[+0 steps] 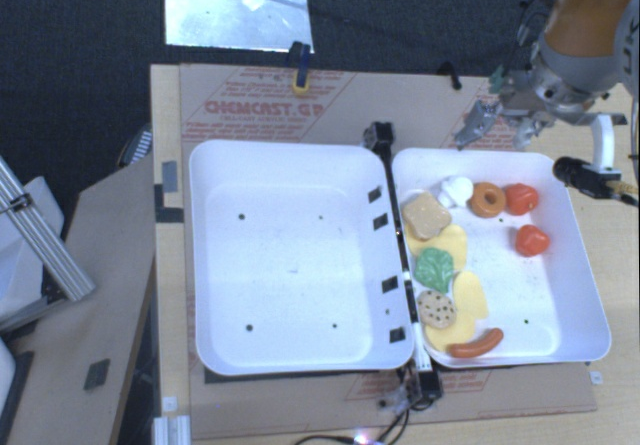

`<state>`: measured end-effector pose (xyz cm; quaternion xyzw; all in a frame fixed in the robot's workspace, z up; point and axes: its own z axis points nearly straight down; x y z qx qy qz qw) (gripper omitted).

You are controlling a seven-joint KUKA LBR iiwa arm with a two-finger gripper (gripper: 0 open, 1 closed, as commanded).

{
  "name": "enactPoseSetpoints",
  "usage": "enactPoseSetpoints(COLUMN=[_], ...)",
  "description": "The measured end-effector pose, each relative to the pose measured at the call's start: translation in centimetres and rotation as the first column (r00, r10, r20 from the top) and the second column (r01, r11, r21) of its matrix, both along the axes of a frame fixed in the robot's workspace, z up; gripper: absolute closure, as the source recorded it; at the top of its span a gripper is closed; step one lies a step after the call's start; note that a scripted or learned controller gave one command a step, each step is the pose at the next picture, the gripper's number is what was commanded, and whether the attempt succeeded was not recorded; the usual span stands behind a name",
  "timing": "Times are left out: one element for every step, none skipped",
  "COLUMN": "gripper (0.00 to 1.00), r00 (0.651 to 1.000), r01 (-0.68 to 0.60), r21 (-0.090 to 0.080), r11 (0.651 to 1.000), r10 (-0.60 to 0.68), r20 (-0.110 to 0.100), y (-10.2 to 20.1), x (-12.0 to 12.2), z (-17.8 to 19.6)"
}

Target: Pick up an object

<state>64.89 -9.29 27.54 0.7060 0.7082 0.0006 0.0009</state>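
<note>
Two white bins at frame centre; right bin (575,298) loaded with toy food: doughnut (488,199), two tomatoes (521,198), bread slice (425,216), cookie (436,309), sausage (475,343). Gripper (497,125) at upper right, above bin's far rim, apart from items, holding nothing; jaw state cannot be determined.

One fixed camera looks down at a slant from above the bench (260,93), taking in both white bins (290,353) whole.
</note>
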Motion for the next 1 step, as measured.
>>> enactPoseSetpoints(gripper=[1.00], r00=[1.000], r01=[-0.003], r21=[0.000], r11=[1.000], r10=[0.003], r20=[0.005], y=[0.03], x=[0.10], z=[1.16])
